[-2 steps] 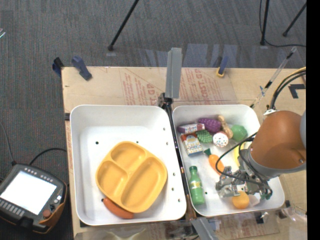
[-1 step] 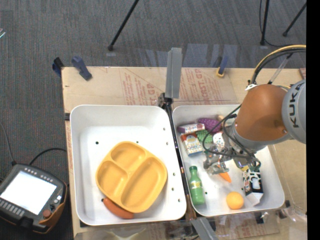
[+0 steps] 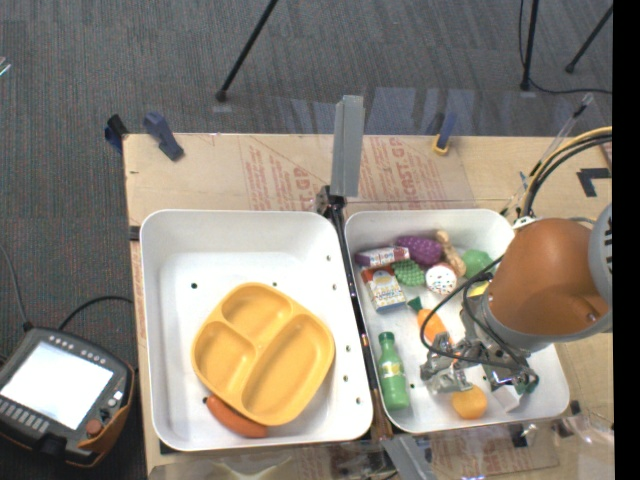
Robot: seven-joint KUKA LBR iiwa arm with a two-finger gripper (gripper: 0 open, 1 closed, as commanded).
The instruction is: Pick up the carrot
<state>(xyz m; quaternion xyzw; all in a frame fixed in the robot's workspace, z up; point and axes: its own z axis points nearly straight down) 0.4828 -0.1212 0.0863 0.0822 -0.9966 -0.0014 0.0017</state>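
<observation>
Camera view from above gives me both bins side by side on the bench (image 3: pixel 250 168). I see the arm (image 3: pixel 545 278) reaching in from the right, its orange band hanging over the right bin (image 3: pixel 400 223) and covering much of that bin's right half. The gripper (image 3: pixel 470 368) sits low in the near part of this bin, among the toys. I cannot tell how the claw stands, since the metal parts blur together under the wrist.

I find the carrot (image 3: pixel 432 321) in the middle of the right bin, an orange piece lying just left of the arm and just beyond the gripper. I see nothing gripped; the carrot lies on the bin floor, partly hidden by the arm's edge.

Near the gripper, on its near side, lies a small orange fruit (image 3: pixel 469 403). A green bottle (image 3: pixel 392 370) lies to the left of the gripper, close to the bin's left wall. Farther back I see a purple grape bunch (image 3: pixel 420 248), a small box (image 3: pixel 387 289) and a white ball (image 3: pixel 440 279).

I see a yellow tray (image 3: pixel 263 353) with three compartments in the left bin (image 3: pixel 200 233). A sausage (image 3: pixel 236 418) pokes out from under the tray's near edge.
</observation>
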